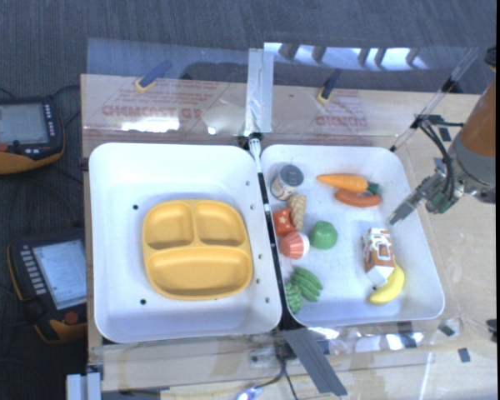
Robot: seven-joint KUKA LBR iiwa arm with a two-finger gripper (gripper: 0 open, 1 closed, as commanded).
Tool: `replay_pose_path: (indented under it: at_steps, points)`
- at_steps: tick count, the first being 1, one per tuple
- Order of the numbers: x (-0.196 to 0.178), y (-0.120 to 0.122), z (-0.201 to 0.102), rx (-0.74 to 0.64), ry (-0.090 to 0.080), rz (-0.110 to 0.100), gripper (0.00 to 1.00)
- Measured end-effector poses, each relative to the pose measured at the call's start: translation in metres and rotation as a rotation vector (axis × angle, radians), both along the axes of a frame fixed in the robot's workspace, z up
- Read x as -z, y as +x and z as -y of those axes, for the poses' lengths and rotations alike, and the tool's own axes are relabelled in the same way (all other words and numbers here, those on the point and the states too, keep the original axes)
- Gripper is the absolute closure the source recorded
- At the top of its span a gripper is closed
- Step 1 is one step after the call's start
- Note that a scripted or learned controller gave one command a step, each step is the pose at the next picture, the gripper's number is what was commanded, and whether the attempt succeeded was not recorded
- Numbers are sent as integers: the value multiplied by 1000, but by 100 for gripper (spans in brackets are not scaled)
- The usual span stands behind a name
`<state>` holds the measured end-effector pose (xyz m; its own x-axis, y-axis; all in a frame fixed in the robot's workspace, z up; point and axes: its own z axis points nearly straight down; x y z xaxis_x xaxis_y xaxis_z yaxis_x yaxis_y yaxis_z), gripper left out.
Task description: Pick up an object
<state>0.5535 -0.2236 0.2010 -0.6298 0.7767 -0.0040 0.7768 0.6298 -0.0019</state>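
The gripper (pixel 410 205) is hanging over the right rim of the right bin (pixel 417 248), reaching in from the bench's right side, and whether its jaws are apart or together cannot be told at this size; nothing is showing between them. All the candidate objects are lying in that right bin, apart from the gripper: a carrot (pixel 343 182) and a red pepper (pixel 356 198) near the top, a small can (pixel 287 177) by the divider, a green ball (pixel 322 235) in the middle, and a carton (pixel 378 249) with a banana (pixel 388 287) just below it nearest the arm. The left bin (pixel 117 223) is holding a yellow divided tray (pixel 198 248). Judging by its position, the arm is probably sitting clear of the bin so the toys are unobstructed, and no pick is under way yet.
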Motion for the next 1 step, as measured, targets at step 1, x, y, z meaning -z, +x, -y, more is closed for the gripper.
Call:
replay_pose_path:
  at_steps: [1]
  points:
    - [-52,35,-56,184,1,0,100]
